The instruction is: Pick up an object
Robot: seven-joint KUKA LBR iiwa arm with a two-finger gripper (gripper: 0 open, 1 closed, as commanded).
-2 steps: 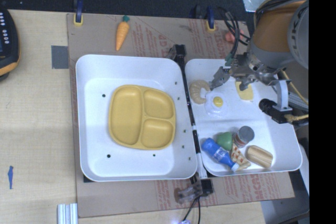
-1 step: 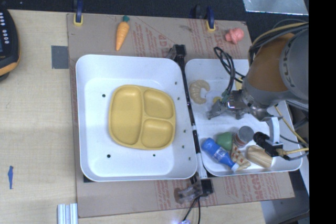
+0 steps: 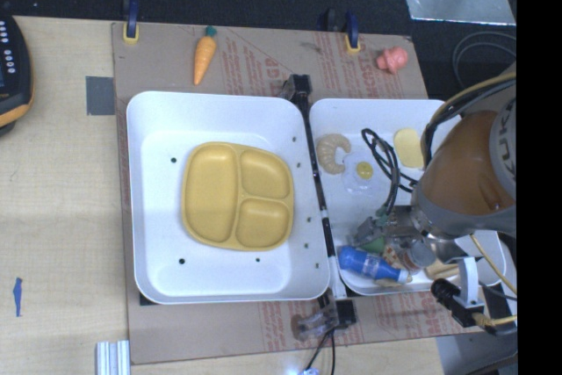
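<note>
From my remote seat I cannot tell the gripper's [image 3: 397,234] state down in the right bin [image 3: 347,114], just above the blue bottle [image 3: 371,264] at the near wall, so I worry it snags the black cable [image 3: 384,158] or nudges the bottle away.

Robotics lab: grey arm [image 3: 465,180] over two white bins [image 3: 140,189] on cardboard-covered bench [image 3: 61,189], clamps [image 3: 131,18], loose cables [image 3: 382,158], toy carrot [image 3: 204,57].

Bright, even overhead light (soft shadows), white bins [image 3: 219,114] slightly glaring.
</note>
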